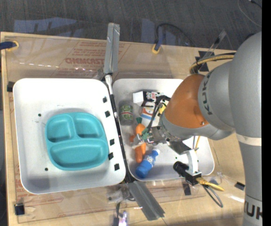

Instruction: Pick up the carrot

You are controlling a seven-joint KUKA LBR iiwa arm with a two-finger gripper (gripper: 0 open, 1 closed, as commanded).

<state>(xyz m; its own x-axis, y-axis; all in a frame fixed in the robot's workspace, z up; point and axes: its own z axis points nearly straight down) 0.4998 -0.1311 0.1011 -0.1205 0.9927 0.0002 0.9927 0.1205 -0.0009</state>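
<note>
The orange carrot (140,151) lies in the right bin (206,166), near its left wall. A second orange patch (139,128) shows just above it, and I cannot tell whether it belongs to the same carrot. My gripper (148,135) is low in the bin, right over the stretch between the two orange patches, and it hides the carrot's middle. The grey arm with its orange band (187,108) reaches in from the right and covers much of the bin.
A blue bottle (147,165) lies just below the carrot, touching it. A green can (126,112) and small white boxes (144,99) sit at the bin's far end. The left bin (27,98) holds a teal divided tray (76,141).
</note>
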